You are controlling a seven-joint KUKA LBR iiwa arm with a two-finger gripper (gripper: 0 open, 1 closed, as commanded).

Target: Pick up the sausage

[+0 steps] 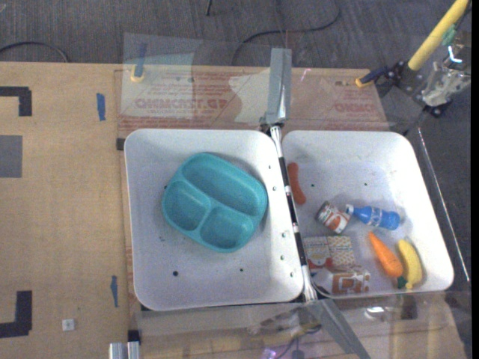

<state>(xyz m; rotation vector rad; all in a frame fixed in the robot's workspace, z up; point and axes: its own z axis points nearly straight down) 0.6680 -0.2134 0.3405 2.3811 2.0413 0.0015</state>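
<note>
The sausage [296, 182] is a short reddish-brown link. It lies lengthwise in the right bin [352, 139], close to that bin's left wall and towards the back. It rests flat on the white floor. Nothing touches it, and the nearest item, a small can [332, 218], sits a little to its front right.
The right bin also holds a blue bottle [376, 217], a carrot [385, 254], a banana [410, 263], a small patterned box [331, 251] and a carton [349, 281], all towards the front. A teal divided plate [215, 201] lies in the left bin [150, 260].
</note>
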